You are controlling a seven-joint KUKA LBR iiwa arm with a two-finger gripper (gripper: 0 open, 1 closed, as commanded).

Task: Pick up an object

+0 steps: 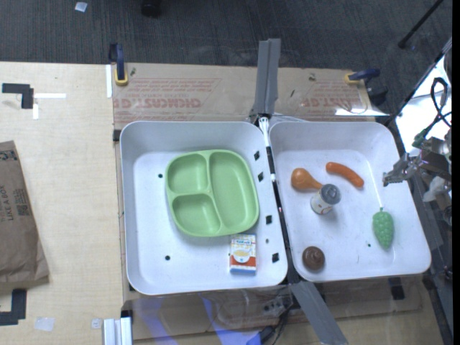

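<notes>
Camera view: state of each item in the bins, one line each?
Green divided tray: flat, upright, left bin, compartments bare.
Small carton: lying flat beside the tray's near edge.
Orange gourd: on its side, right bin.
Orange carrot: lying flat.
Small jar: tilted.
Green grapes: lying flat.
Brown ball: resting.

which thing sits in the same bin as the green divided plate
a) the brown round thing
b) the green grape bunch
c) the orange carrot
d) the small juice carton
d: the small juice carton lies in the left bin just below the green divided plate, while the other three things lie in the right bin.
</notes>
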